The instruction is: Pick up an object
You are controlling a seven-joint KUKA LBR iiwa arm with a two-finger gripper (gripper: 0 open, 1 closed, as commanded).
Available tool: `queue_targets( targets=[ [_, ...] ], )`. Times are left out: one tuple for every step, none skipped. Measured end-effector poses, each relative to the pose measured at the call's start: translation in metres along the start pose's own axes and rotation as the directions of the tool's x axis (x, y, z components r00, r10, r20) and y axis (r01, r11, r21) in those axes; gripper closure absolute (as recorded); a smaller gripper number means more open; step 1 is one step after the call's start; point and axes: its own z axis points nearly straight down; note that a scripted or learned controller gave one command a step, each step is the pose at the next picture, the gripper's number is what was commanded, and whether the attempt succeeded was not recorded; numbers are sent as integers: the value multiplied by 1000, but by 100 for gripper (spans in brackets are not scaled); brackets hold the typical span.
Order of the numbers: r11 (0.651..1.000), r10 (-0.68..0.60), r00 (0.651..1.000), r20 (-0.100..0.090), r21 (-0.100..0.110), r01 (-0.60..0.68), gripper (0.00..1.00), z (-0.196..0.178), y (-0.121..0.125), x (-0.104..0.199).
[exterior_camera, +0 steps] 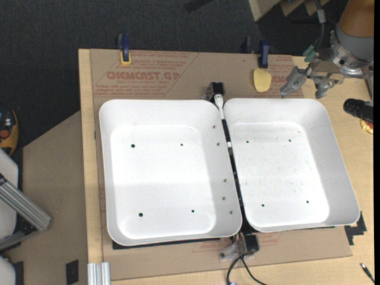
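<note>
Above the right bin's (341, 177) far edge, the hand (307, 85) hangs over the counter (178, 76) with its fingers spread and nothing between them. Just to its left lies a pale yellow object (262, 79), outside both bins.

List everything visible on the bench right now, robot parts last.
bins: 2, white, side by side on the board
board: 1, brown cardboard with red lettering, under the bins
clamps: 2, blue and yellow, on the board's far edge
small object: 1, pale yellow, on the board just beyond the right bin
black clips: 2, at the far and near ends of the seam between the bins
gripper: 1, grey metal, above the far right corner of the right bin, fingers apart, holding nothing
arm: 1, grey with orange band, top right
</note>
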Motion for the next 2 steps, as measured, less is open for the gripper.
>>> queue_targets(
  targets=[
    [1000,-1,1000,1,-4,1,100,-11,1,0],
    [1000,-3,1000,1,-7,3,100,-54,-18,22]
  ],
)
